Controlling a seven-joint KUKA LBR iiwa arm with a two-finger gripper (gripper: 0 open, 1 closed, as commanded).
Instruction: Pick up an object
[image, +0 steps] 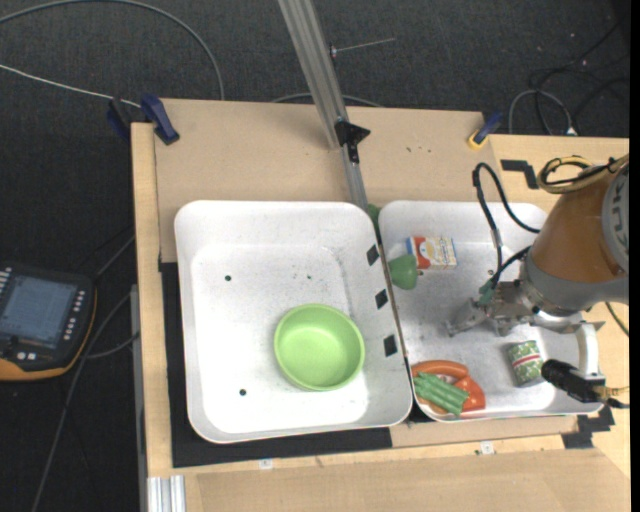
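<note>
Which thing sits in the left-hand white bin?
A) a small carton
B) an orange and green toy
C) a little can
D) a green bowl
D: the green bowl lies in the left bin, while the carton, can and orange and green toy lie in the right bin.

Arm (585, 240): you see it cut off by the right edge.
Gripper (480, 315): finger state too small for you to tell.
Carton (432, 252): you cannot read its label.
</note>
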